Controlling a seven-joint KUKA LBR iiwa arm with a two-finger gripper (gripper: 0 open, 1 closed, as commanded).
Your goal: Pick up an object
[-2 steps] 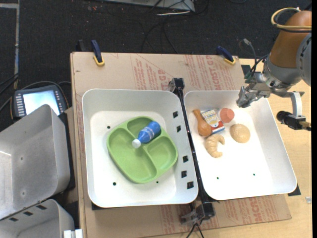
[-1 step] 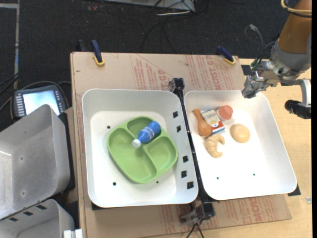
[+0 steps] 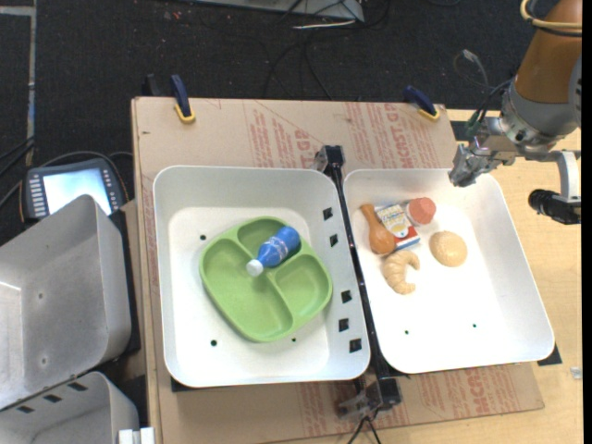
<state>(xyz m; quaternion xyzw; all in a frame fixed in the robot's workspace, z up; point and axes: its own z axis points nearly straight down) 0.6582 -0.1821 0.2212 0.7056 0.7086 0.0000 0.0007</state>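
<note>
White right bin (image 3: 518, 276) holds a cluster of food toys; the croissant (image 3: 401, 272) lies below-left of my gripper (image 3: 462, 175) at the frame's upper right, grip state unclear.

Right bin's (image 3: 518, 285) near half lies open; food cluster (image 3: 407, 234) crowds its far-left part.
</note>
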